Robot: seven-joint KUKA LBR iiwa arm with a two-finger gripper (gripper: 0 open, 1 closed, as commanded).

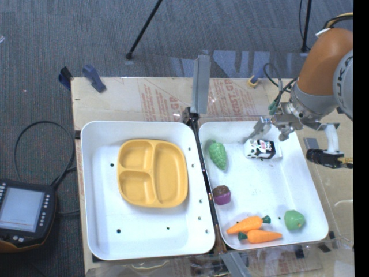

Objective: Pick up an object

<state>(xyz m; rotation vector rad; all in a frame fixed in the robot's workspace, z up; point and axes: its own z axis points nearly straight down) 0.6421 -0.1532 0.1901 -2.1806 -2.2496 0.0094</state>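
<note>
My gripper [268, 137] hangs over the far part of the right bin [308, 180], its two fingers spread open. Just under and slightly in front of the fingertips lies a small black-and-white carton [260, 149] on the bin floor, with nothing gripped between the fingers. Also in this bin are a green bunch of grapes [217, 154] at the left wall, a purple toy [222, 195] below it, two orange carrots [248, 224] [264, 235] at the near edge, and a green pepper [294, 220] at the near right.
The left bin [98, 212] holds a yellow divided plate [153, 172]. A grey upright post [201, 91] stands behind the seam between the bins. A handheld control pendant [23, 209] lies on the floor at the left.
</note>
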